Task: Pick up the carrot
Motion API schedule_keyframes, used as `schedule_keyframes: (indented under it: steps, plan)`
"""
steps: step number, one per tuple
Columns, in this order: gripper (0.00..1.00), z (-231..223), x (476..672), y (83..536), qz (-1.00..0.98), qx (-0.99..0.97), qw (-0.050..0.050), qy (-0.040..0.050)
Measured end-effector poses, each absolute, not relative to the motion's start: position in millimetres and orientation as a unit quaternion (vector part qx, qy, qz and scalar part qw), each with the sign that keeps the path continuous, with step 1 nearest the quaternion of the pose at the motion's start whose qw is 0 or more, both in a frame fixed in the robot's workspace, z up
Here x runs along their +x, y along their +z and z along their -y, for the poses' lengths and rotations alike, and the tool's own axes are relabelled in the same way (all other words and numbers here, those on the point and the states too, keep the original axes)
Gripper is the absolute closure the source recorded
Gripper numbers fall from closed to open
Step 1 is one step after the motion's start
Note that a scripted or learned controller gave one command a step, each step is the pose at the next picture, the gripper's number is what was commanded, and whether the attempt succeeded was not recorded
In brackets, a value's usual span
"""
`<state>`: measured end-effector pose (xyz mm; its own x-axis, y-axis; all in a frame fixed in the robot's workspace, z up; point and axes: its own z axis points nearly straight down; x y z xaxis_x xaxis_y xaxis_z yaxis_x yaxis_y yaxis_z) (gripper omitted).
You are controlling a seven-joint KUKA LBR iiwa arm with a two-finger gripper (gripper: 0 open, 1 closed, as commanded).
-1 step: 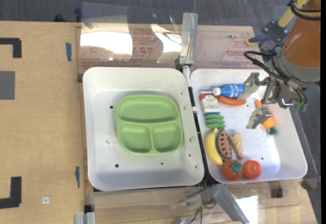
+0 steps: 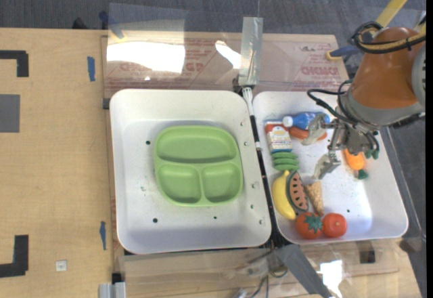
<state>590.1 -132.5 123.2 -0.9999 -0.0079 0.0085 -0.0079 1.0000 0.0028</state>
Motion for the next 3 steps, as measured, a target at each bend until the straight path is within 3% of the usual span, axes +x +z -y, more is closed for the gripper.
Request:
schedule_keyframes:
  steps: [1, 2, 3]
  plan:
    - [0.0, 186.8, 603.2, 88.8, 0.999, 0.054, -0.005, 0.001]
    - [1.0, 185.6, 607.5, 103.5, 0.998, 0.055, -0.012, 0.0024]
    - [0.0, 185.3, 606.9, 102.4, 0.998, 0.055, -0.011, 0.002]
